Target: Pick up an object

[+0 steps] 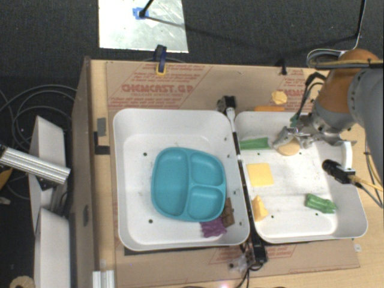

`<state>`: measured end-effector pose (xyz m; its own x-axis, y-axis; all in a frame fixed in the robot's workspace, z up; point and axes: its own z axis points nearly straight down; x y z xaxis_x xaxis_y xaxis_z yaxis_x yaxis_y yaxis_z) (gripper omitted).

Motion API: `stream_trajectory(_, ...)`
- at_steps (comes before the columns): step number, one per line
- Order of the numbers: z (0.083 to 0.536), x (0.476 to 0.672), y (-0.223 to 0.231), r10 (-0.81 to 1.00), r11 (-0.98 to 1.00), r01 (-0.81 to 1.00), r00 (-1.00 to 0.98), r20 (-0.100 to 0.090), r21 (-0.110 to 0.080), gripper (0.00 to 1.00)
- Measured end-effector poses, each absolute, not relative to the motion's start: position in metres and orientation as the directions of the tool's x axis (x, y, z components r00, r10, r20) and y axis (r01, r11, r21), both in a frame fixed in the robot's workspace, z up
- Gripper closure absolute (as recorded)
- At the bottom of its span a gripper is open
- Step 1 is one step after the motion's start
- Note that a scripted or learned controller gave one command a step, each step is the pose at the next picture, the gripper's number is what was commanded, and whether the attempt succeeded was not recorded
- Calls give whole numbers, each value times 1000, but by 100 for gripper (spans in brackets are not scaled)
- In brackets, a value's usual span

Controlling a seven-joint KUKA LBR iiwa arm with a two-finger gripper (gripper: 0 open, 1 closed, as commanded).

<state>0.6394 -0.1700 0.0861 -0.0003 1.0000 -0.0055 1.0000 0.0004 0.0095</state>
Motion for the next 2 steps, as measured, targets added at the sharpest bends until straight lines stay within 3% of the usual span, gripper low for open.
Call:
stream_trajectory(1,96,638,-166,1000,4,1000,-4,-2,7,100)
stream_trajectory(2,190,589,-51,1000,14,1000,-14,5,10,100)
